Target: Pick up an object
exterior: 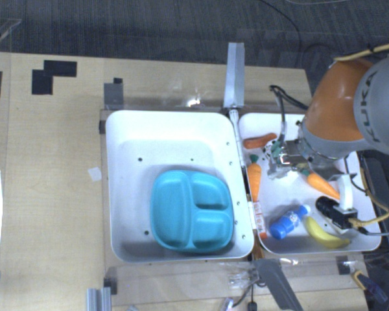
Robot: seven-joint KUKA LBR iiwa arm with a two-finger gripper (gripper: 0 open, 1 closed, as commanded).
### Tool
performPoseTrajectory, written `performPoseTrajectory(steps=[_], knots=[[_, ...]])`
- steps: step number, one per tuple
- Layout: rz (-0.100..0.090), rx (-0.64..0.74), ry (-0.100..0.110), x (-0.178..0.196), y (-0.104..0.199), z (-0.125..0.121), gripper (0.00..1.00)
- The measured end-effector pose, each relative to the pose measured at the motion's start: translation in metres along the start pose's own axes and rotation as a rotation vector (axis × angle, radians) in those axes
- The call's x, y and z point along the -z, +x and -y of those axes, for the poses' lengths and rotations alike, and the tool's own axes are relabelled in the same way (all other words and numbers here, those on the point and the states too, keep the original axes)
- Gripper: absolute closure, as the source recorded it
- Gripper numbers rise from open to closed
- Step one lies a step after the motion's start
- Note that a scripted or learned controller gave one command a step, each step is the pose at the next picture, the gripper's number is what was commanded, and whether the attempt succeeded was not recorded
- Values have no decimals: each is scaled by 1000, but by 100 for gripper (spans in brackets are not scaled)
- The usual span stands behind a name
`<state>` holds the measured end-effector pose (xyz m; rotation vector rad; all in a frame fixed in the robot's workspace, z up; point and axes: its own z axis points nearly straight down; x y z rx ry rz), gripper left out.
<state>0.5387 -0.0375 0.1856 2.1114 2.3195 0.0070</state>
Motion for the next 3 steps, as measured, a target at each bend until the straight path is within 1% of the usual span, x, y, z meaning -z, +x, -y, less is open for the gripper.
performPoseTrajectory(steps=[1,2,3], knots=[[3,-49,-1,84,-139,-47,100],[2,-193,0,66,-112,-89,100],[2,-284,0,56,-117,-122,100]])
